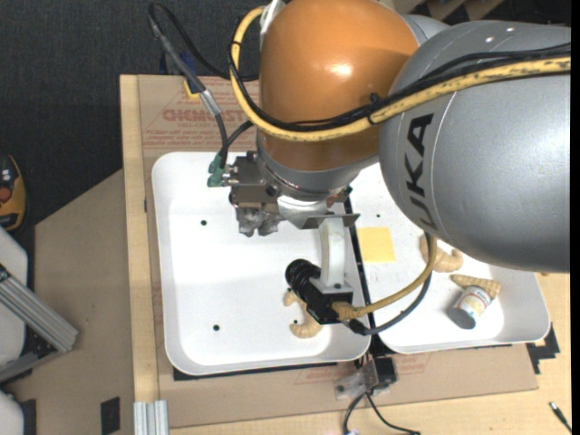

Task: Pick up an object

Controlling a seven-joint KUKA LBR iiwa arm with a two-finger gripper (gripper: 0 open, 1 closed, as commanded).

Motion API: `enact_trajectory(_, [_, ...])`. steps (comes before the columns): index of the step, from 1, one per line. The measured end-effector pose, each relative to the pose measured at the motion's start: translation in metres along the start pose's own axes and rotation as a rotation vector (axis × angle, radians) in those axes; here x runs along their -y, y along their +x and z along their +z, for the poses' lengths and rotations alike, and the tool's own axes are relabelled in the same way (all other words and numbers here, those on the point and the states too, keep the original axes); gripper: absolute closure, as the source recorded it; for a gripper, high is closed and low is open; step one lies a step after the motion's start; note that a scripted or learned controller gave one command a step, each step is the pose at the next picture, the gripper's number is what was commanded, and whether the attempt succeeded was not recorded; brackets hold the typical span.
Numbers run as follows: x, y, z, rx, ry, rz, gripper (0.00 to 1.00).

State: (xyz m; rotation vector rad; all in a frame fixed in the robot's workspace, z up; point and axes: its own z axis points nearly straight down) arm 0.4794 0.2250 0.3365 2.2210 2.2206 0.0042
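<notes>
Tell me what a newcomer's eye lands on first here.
The big grey arm with its glossy orange band fills the upper right and hangs over the left bin. In the right bin, a yellow square lies near the divider and a small bottle rests toward the front.

Black letters "KA" on the grey arm [471, 152]; faint red, illegible print on the cardboard sheet [186, 114].
</notes>
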Motion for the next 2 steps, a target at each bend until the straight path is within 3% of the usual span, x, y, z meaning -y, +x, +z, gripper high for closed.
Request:
enact_trajectory(1, [0.0, 0.0, -0.01, -0.001, -0.001, 0.0, 1.0])
enact_trajectory(2, [0.001, -0.001, 0.037, 0.004, 0.009, 0.001, 1.0])
